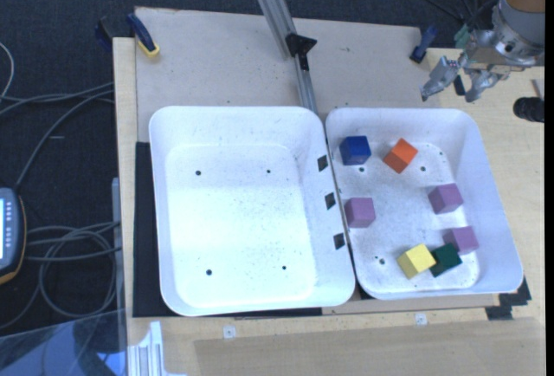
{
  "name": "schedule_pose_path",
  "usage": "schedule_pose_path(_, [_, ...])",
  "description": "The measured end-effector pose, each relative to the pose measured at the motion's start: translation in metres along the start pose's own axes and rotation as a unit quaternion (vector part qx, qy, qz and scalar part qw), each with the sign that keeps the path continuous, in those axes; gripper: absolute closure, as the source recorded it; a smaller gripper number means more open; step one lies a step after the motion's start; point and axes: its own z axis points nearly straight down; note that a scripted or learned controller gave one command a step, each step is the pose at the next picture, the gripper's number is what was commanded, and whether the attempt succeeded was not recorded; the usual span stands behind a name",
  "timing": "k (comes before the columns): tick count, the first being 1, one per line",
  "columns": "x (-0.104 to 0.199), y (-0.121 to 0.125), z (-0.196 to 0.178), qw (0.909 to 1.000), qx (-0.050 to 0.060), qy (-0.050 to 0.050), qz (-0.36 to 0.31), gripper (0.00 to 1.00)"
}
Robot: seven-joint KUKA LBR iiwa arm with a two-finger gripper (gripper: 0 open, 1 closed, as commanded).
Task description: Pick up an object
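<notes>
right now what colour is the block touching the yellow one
Dark green, in the camera view.

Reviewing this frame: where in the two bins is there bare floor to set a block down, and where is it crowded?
The left bin offers bare floor wall to wall. In the right bin, a bare patch lies between the purple block, orange block and another purple block. Its near corner is crowded: yellow block, green block and a third purple block cluster there.

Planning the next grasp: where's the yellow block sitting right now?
The yellow block lies in the right bin, near its front edge, touching the dark green block on its right, with a purple block just beyond.
</notes>
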Motion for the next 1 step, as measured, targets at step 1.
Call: schedule_pose_path(1, [-0.0002, 0.0, -0.0001, 1.0, 0.0, 0.0, 0.0, 0.0])
